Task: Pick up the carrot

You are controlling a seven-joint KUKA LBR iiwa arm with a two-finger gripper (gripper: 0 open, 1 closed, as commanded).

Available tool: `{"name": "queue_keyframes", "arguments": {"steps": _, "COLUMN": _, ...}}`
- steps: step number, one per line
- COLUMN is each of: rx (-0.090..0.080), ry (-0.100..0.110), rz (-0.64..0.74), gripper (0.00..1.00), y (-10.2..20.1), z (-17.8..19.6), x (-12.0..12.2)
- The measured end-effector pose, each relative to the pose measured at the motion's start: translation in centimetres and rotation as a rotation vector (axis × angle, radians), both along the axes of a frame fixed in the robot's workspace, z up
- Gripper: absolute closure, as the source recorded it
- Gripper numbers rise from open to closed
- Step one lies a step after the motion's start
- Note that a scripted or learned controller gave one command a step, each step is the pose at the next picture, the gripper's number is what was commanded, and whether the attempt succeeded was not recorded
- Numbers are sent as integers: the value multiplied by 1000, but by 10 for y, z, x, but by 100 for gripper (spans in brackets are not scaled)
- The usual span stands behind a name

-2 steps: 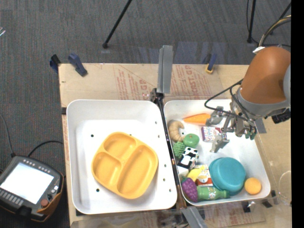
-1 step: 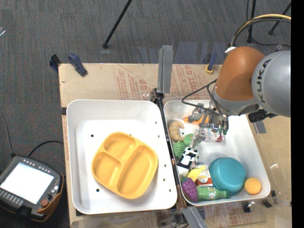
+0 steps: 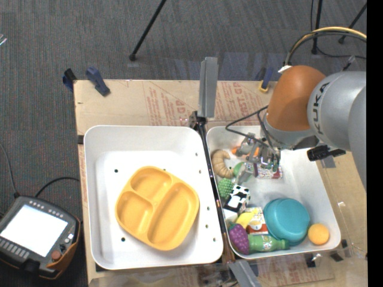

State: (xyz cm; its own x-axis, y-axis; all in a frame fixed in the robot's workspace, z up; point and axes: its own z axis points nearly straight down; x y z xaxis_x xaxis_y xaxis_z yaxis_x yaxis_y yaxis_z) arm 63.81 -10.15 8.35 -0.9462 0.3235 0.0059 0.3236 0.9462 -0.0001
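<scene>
The brown cardboard-topped desk (image 3: 143,100) carried two shallow white plastic bins side by side. The grey arm with its glossy orange band (image 3: 296,100) reached into the right bin (image 3: 311,184), and its claw (image 3: 263,160) hung low over that bin's far half; how wide it stood, and whether it had hold of anything, could not be told.

Well to the claw's left, the left bin (image 3: 102,154) held a smooth yellow plastic divided tray with three compartments (image 3: 157,207).

Nearer the camera than the claw, along the right bin's front, lay a round teal plastic bowl (image 3: 287,219), a green bottle (image 3: 268,243) on its side, a knobbly purple grape cluster (image 3: 238,238) and a small orange ball (image 3: 318,234). Between these and the claw sat a black-and-white cube (image 3: 238,197) and a bumpy green toy (image 3: 225,187). Just left of the claw lay a tan curved pastry-shaped toy (image 3: 221,162). A small orange piece, seemingly the carrot (image 3: 247,142), showed right beside the claw, at its far-left side.
</scene>
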Motion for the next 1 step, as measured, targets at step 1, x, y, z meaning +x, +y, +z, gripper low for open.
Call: {"name": "queue_keyframes", "arguments": {"steps": 1, "rx": -3, "ry": -2, "rz": -426, "gripper": 0, "y": -6, "z": 2, "x": -1}}
